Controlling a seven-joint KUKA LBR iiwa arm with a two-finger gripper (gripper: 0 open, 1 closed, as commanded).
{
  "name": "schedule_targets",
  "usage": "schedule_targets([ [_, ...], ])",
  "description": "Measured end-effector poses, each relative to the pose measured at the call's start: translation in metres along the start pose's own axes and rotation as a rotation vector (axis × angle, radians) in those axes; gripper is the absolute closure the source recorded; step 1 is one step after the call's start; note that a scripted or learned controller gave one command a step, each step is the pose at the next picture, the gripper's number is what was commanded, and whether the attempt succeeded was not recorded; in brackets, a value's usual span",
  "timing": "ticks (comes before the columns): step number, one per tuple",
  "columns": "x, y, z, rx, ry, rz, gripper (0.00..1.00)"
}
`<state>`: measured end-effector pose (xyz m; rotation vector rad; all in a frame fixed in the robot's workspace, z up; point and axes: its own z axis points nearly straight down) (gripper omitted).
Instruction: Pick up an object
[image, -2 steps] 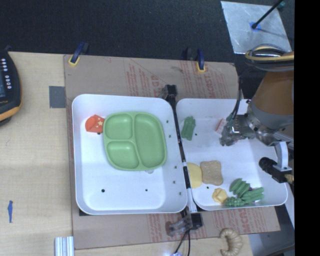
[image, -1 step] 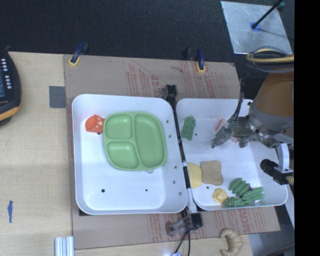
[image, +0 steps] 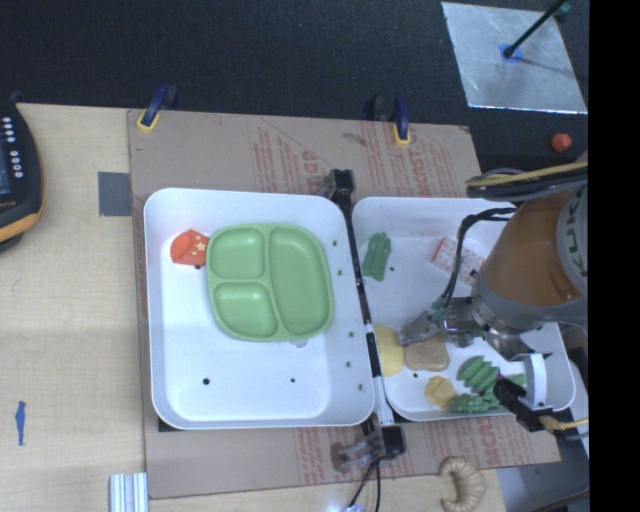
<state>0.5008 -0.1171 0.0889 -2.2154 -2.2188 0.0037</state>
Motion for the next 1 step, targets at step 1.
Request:
schedule_targets([
  [1,-0.0012,0.0034,-0.0159,-0.005,-0.002,-0.006,1.00],
])
